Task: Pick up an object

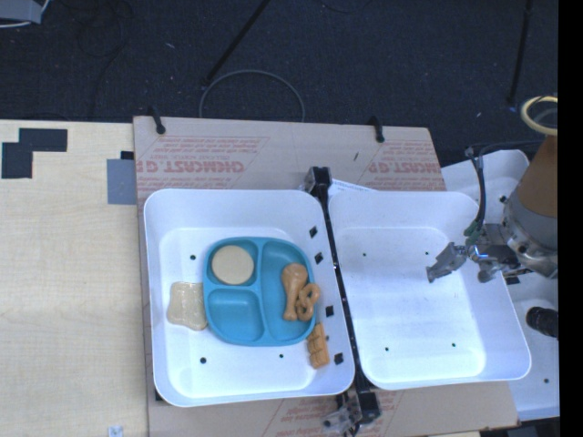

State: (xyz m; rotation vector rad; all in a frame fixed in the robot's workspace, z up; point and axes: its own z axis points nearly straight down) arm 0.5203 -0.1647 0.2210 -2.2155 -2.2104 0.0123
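Gripper (444,264), finger state unclear, over right white plastic bin (510,362); objects lie well left, on blue compartment tray (239,321).

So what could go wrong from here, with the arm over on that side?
The hand hangs over the right bin, while every item lies in the left bin, so a grab here would likely close on nothing. The pretzel and round cracker sit in the blue tray, whose walls may block a grip. The piece near the divider could be hard to reach.
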